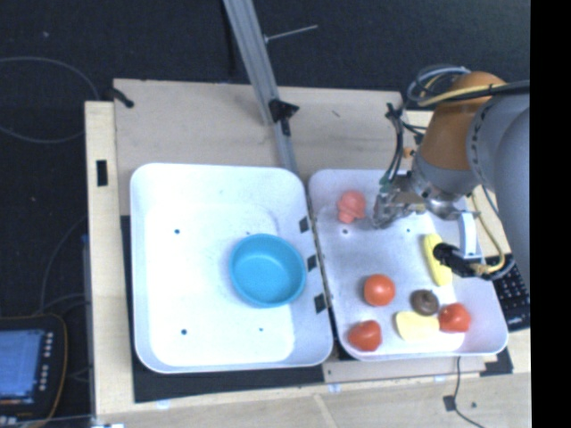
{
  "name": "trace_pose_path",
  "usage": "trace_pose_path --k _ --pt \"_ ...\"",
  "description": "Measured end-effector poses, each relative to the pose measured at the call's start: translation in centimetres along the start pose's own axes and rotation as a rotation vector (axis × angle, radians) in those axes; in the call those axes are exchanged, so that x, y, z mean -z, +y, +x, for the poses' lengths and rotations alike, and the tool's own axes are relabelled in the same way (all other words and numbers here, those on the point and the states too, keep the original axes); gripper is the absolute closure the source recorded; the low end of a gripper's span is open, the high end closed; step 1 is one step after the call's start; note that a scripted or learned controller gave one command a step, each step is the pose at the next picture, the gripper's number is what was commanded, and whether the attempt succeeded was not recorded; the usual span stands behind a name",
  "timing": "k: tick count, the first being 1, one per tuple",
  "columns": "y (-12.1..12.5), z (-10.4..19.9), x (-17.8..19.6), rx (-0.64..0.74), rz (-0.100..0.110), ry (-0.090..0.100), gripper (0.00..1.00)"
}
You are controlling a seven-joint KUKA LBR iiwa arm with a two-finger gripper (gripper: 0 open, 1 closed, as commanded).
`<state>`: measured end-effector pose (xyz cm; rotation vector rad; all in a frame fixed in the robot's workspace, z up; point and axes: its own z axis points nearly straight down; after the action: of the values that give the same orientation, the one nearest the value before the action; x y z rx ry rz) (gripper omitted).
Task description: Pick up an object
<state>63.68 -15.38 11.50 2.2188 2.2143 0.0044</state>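
Camera view: my gripper point(385, 210) sits low in the right bin point(332, 239), just beside the pink object point(351, 206). I cannot tell its grip state. Risk: it nudges the pink piece toward the wall, missing.

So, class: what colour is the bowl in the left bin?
Blue; the bowl shows clearly in the camera view.

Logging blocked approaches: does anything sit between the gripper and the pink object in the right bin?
Nothing visible does. The gripper is just right of the pink object, with bare bin floor between them; the red tomatoes lie nearer the camera.
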Motion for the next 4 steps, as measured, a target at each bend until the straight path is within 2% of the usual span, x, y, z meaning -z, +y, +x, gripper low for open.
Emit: trace_pose_path --k 1,2,4 --pt "0.4 0.4 6.6 0.007 -0.001 0.005 1.00" --pt "0.5 0.3 11.0 0.011 0.002 0.005 1.00" --pt "-2.2 9.5 10.2 0.009 0.010 0.004 1.00"
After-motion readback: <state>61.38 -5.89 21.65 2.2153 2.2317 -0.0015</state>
